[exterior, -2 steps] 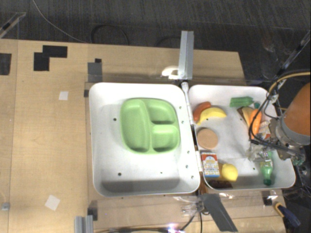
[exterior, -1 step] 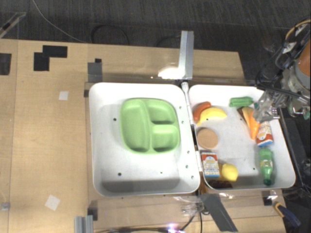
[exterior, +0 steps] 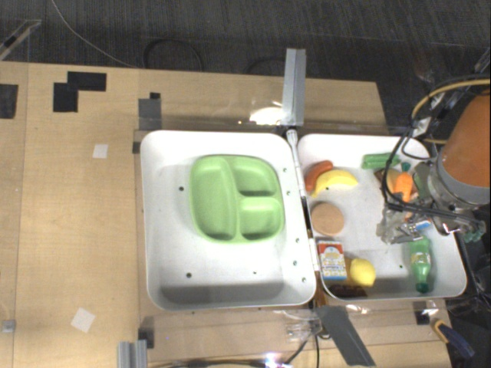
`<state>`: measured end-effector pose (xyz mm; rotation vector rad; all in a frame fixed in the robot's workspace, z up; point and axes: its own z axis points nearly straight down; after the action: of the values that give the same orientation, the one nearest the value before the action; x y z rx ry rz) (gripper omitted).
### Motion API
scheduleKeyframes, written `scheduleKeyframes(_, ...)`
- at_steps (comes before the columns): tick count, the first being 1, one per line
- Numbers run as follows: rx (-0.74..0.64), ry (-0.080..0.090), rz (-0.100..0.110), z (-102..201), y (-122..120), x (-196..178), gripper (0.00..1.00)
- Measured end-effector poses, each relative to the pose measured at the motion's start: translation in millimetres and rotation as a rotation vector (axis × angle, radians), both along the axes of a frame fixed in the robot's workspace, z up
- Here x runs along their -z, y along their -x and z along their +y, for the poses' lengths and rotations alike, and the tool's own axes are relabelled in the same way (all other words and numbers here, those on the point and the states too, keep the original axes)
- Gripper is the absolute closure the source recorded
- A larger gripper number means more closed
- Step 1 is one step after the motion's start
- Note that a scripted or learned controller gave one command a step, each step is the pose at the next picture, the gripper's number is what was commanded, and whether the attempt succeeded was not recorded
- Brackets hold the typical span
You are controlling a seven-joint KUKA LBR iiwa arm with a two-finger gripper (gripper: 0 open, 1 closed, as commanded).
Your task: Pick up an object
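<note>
Green plastic, a sectioned tray, sits alone in the left bin. Moving right, the right bin crowds a yellow banana, brown disc, small carton and lemon along its left side. The gripper hangs low beside a green bottle (whether it is clenched or released I cannot tell). A descent off-centre could nudge the bottle aside and close on nothing.

Green divided tray in left white bin; black shapes on wooden bench.
</note>
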<state>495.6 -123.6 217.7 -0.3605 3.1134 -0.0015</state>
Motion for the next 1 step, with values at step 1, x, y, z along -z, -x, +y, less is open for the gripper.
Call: scheduleKeyframes(1,-0.294,0.003,0.0,-39.7,-37.2,55.1,1.0)
